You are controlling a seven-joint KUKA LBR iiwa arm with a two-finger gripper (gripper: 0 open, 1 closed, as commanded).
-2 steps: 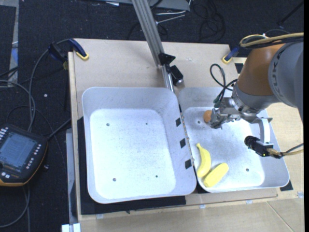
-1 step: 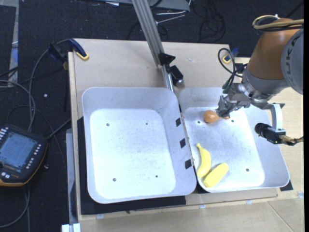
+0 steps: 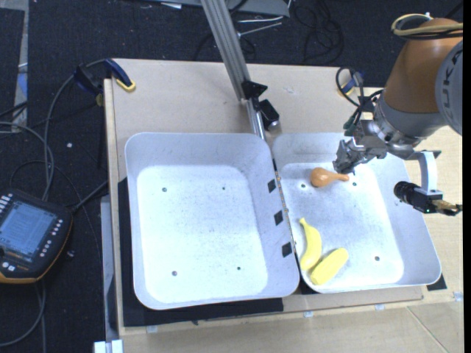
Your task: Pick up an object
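Observation:
In the right bin [image 3: 383, 219] lie three objects. A small orange-brown pear-shaped piece [image 3: 324, 176] sits near the bin's far edge, its thin stem end pointing right. A yellow banana [image 3: 310, 243] lies by the near left corner, with a short yellow block [image 3: 329, 265] touching its right side. My gripper [image 3: 346, 162] hangs low over the far part of the right bin, its tip right at the stem end of the orange piece. Whether the piece is between the fingers is not visible from here.
The left bin [image 3: 199, 219] stands beside the right one, sharing a raised middle rim with black clips [image 3: 278, 215]. A slanted metal pole [image 3: 232, 50] rises behind the bins. A teach pendant [image 3: 26, 234] and cables lie on the floor at left.

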